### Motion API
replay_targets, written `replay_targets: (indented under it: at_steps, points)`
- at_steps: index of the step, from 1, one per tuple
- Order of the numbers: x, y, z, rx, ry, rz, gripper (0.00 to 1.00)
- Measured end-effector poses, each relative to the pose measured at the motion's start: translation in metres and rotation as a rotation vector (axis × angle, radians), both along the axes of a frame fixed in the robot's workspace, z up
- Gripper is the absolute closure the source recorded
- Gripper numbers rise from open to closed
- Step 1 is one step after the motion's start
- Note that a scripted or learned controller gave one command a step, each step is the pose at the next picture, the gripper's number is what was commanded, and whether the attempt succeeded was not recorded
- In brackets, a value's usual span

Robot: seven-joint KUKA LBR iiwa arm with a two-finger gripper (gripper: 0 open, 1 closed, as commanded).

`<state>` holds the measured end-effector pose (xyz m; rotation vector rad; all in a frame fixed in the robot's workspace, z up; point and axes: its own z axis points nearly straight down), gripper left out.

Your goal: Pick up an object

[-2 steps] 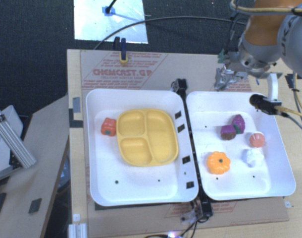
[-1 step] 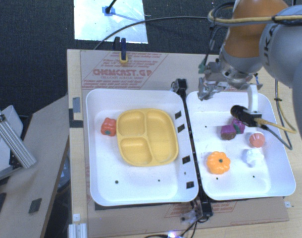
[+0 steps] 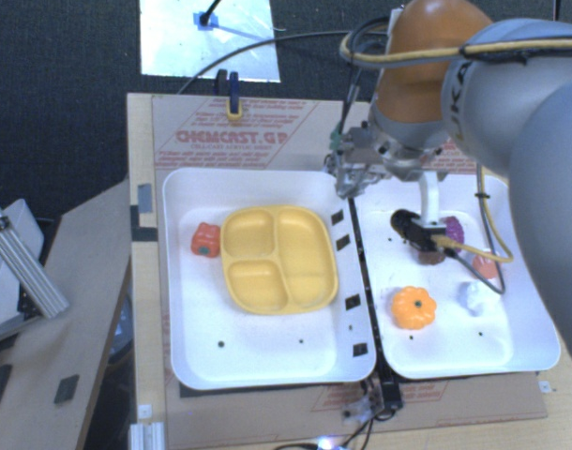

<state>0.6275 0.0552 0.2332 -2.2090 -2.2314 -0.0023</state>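
I hang my tool [image 3: 353, 178] above the ridge between both bins, grip state unclear, clutching nothing, because the orange pumpkin [image 3: 413, 307] lies unpicked.

Two shallow white plastic bins sit side by side on a sheet of brown cardboard printed with red lettering [image 3: 232, 139]; the left bin [image 3: 197, 345] and the right bin [image 3: 511, 340] touch along a central seam marked with small black tabs [image 3: 352, 303]. The cardboard lies on a pale wooden bench [image 3: 94, 279]. A blue and yellow clamp [image 3: 233, 95] grips the cardboard's far edge. Behind it, a square silvery reflective sheet [image 3: 206, 26] lies on dark fabric, crossed by a thin black cable. A slanted grey aluminium rail [image 3: 23, 261] stands at the left edge, well apart from the bins.
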Motion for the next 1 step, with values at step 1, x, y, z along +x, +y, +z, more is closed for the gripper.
replay_targets:
  at_steps: [1]
  points:
    - [-0.0246, 0.0481, -0.0005, 0.000, 0.001, -0.001, 1.00]
